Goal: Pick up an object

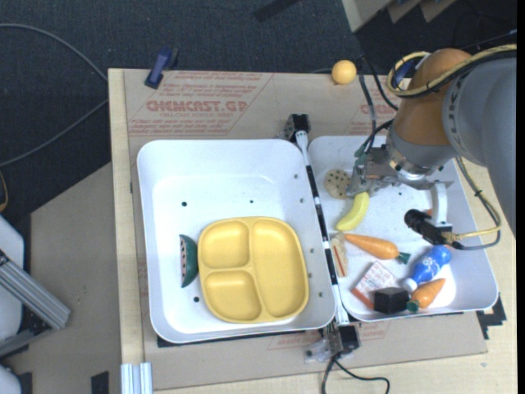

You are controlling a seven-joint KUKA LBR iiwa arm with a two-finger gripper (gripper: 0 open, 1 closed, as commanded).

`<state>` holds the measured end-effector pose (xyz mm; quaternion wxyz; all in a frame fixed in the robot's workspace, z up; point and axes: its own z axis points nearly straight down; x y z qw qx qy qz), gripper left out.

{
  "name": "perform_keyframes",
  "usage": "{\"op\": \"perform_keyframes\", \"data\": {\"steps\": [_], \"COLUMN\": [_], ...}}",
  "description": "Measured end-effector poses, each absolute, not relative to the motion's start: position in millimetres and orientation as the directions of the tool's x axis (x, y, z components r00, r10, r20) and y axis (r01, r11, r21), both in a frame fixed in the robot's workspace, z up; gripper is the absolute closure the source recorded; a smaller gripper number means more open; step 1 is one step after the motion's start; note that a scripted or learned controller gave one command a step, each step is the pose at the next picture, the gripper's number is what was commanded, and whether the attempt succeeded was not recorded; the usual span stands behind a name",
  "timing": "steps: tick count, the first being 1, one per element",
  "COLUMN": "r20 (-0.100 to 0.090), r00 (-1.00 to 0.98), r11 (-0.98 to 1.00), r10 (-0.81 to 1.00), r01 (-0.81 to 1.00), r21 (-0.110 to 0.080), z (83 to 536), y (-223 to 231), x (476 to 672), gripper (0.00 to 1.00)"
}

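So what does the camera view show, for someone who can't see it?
A robot arm's pincer hovers by a banana in the right bin, among a carrot and a cookie. The left bin holds a yellow plate.

From my remote view I see the surface [221, 109] as a pale board with red printed lettering along its far side. Two shallow white bins sit directly on it, side by side and touching: the left bin [164, 179] and the right bin [480, 286]. A small blue object [161, 68] lies at the far left corner, and a yellow ball [344, 72] rests at the far edge.
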<state>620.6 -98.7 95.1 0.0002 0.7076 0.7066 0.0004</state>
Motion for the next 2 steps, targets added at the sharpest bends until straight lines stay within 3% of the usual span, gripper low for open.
{"op": "perform_keyframes", "data": {"steps": [1,2], "r20": [0.001,0.001], "r00": [-0.001,-0.001], "r11": [0.001,0.001], "r10": [1.000,1.000], "r01": [1.000,1.000], "r21": [0.002,-0.002], "z": [185,218], "y": [-37,-23], "x": [584.5,540.4], "gripper": [1.00,1.00]}}
